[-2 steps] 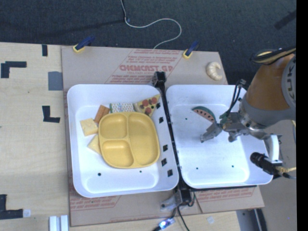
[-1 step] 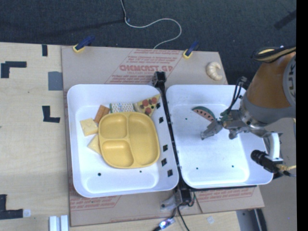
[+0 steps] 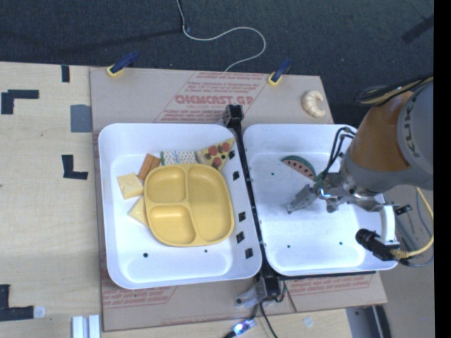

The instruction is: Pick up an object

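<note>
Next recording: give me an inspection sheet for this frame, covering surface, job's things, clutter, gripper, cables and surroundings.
Surface: two white bins, left bin and right bin, on cardboard sheet.
Job's things: watermelon slice in right bin; yellow divided plate, pizza slice and crackers in left bin.
Clutter: pale object on the cardboard outside the bins.
Gripper: gripper low over right bin, nothing seen between its fingers.
Cables: white cable behind the bench.
Surroundings: dark carpet; clamps.
</note>
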`<state>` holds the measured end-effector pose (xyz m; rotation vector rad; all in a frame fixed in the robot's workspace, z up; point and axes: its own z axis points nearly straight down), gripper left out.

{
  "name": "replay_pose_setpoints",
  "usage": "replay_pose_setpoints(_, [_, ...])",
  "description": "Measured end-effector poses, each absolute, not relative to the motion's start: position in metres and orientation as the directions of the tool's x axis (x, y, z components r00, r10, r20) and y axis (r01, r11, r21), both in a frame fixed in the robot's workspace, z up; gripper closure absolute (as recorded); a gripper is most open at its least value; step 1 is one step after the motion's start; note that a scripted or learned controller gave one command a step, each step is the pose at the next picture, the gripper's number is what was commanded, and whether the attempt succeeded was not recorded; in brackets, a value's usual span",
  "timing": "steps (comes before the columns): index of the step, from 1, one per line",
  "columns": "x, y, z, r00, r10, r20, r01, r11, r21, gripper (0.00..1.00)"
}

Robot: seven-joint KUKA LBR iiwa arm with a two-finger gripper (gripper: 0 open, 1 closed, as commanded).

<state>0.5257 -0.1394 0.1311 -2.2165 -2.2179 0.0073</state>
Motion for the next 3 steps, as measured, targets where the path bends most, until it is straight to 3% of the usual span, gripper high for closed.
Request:
replay_pose_setpoints(1, [0.525, -0.138, 0.082, -0.001, 1.0, -0.001, 1.0, 0.001, -0.002, 0.0])
replay_pose_setpoints(2, [0.526, -0.139, 0.095, -0.001, 1.0, -0.002, 1.0, 0.001, 0.0, 1.0])
replay_pose_setpoints(3, [0.525, -0.14, 0.158, -0.001, 1.0, -0.001, 1.0, 0.001, 0.003, 1.0])
